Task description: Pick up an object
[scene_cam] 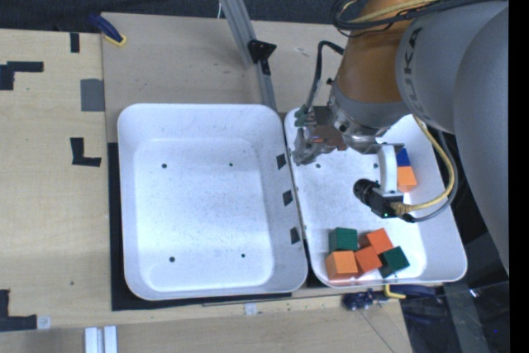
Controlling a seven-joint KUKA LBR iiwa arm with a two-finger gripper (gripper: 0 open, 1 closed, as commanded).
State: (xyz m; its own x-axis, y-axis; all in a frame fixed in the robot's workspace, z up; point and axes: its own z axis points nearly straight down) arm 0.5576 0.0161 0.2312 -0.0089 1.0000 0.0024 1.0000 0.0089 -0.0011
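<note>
My gripper (304, 143) hangs over the far left part of the right bin (331, 186), close to the wall it shares with the left bin. Under the wrist there is a small reddish patch, and I cannot tell whether it is an object or part of the tool. Near the front of the right bin lies a cluster of blocks: a green block (343, 240), an orange block (341, 264), another orange block (377, 244) and a dark green block (394, 259). A blue block (402, 155) and an orange block (407, 177) lie by the right wall, partly behind the arm.
The left bin (132, 178) stands beside the right one on the wooden bench. A grey metal pole (235, 8) slants down to the bins' far edge. Cables (430, 194) loop off the arm above the right bin. The bulky arm body (463, 54) covers the far right.
</note>
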